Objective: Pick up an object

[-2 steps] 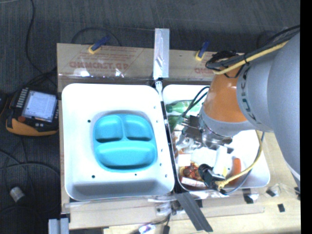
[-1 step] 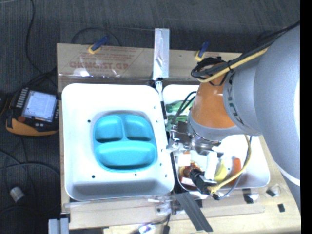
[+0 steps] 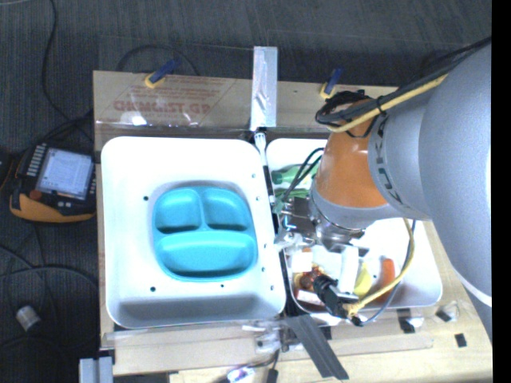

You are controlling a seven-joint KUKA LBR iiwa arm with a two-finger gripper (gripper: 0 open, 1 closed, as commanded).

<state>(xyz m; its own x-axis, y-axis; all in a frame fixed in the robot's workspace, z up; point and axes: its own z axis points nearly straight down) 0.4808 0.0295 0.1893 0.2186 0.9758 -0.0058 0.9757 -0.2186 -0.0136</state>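
- While the gripper (image 3: 331,271) hangs low over the right bin (image 3: 421,290), its grasp state is impossible to tell.
- Clutter risk: the orange object (image 3: 386,268) lies beside others, so a neighbour could get nudged instead.

You looked down on dark grey carpet (image 3: 200,14) that ran all round a wooden bench (image 3: 112,86). Black cables (image 3: 48,14) trailed over the carpet at the upper left. Left of the bench, a handheld pendant (image 3: 56,182) with a lit screen and orange casing lay on the floor. Two blue-and-yellow clamps (image 3: 160,73) gripped the bench's far edge.
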